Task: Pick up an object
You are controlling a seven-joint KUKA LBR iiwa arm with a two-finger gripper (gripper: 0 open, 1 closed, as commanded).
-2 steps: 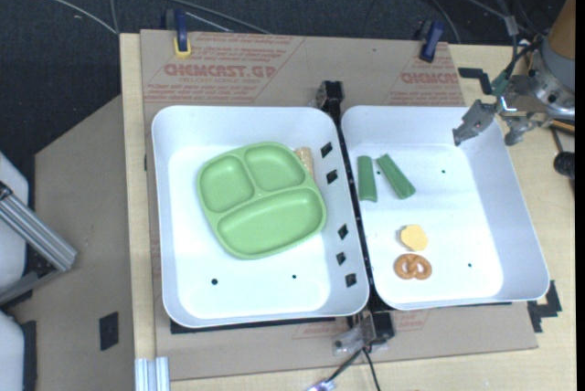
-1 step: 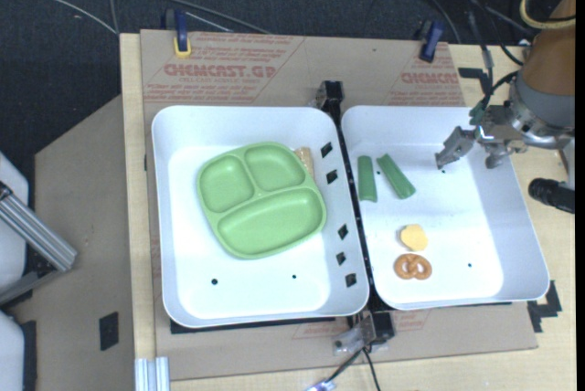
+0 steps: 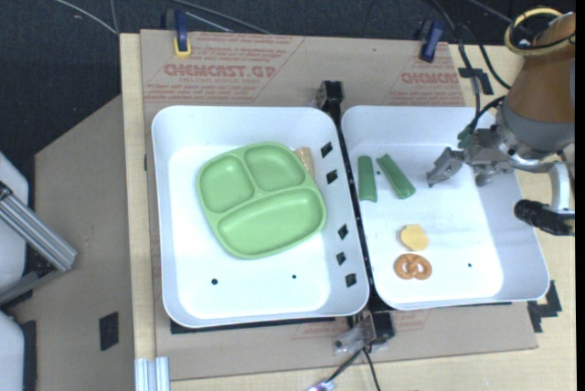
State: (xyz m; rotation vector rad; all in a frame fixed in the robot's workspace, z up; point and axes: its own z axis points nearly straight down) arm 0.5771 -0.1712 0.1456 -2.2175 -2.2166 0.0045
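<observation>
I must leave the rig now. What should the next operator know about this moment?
Tool: above the right bin, upper part, holding nothing.
Right bin contents: two green sticks at the upper left, a yellow piece and a pretzel lower down.
Left bin: green divided plate, with a small tan item at its upper right edge.
Done: nothing picked.
Left: grasp one object; the green sticks lie nearest.

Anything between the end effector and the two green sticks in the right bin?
Nothing visible. The end effector sits over the right bin, just right of the green sticks, with bare bin floor between them. The pretzel and yellow piece lie nearer the front.
</observation>
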